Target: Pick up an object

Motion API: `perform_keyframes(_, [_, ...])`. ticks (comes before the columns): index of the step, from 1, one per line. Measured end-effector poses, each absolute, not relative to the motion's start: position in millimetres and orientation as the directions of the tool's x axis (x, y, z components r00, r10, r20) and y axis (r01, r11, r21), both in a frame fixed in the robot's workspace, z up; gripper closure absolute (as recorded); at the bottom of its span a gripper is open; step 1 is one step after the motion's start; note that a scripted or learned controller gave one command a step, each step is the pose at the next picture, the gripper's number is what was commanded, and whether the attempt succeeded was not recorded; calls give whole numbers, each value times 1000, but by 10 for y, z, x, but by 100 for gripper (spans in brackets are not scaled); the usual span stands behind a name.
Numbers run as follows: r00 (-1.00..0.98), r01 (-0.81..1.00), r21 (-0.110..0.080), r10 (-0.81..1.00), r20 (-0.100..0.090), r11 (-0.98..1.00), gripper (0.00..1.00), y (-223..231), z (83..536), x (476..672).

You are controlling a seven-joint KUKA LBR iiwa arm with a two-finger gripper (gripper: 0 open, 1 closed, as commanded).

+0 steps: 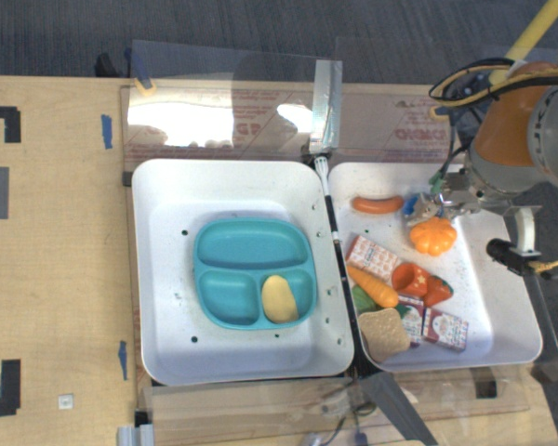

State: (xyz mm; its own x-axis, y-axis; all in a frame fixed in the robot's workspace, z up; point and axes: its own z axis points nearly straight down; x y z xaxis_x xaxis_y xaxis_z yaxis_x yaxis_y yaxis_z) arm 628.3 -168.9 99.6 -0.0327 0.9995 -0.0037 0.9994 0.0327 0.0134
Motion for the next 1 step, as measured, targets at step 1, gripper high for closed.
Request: perform_keyframes(1, [0, 1000, 12, 1000, -1, 0, 100, -1297, 1939, 6519])
